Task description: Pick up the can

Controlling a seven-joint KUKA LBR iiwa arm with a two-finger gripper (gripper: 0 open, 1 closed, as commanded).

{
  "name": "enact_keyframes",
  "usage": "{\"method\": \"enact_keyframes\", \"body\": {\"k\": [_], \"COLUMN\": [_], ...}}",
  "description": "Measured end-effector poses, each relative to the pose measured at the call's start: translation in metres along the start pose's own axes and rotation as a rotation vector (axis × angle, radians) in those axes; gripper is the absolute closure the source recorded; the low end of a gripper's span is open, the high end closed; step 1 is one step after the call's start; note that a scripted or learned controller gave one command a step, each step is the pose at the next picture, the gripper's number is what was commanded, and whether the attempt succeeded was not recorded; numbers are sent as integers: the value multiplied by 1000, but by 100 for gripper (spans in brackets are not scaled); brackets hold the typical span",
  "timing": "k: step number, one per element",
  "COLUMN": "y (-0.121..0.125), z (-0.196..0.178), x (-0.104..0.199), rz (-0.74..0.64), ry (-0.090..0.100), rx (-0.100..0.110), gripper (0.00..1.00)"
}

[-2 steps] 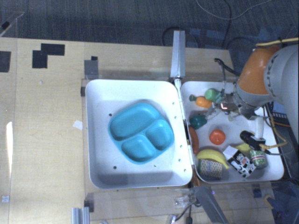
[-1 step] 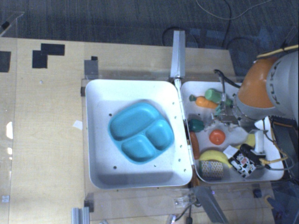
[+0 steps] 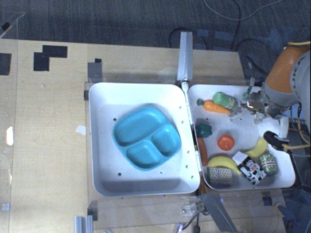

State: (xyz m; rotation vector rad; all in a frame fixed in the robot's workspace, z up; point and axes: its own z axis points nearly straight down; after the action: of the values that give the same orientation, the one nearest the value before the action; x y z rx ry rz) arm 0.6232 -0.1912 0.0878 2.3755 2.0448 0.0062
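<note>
The can (image 3: pixel 268 163) stands near the front right corner of the right bin (image 3: pixel 290 178), well apart from the gripper (image 3: pixel 252 104), which hovers by that bin's back right edge; how far its claw is parted cannot be told. The bins sit on a pale wooden bench (image 3: pixel 43 144) with dark carpet (image 3: pixel 97 13) behind. A banana (image 3: pixel 258 147) lies between can and claw. A black-and-white carton (image 3: pixel 251 169) touches the can's left side. Elsewhere in the bin lie a tomato (image 3: pixel 226 141), a carrot (image 3: pixel 215 107) and a green bottle (image 3: pixel 224 100). The left bin (image 3: pixel 99 130) holds a blue divided tray (image 3: pixel 146 137).
</note>
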Motion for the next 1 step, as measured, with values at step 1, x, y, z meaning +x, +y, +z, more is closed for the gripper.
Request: {"method": "enact_keyframes", "body": {"k": [1], "y": [1], "z": [0], "x": [-8], "rz": [-152], "ry": [1], "rx": [-1], "gripper": [0]}}
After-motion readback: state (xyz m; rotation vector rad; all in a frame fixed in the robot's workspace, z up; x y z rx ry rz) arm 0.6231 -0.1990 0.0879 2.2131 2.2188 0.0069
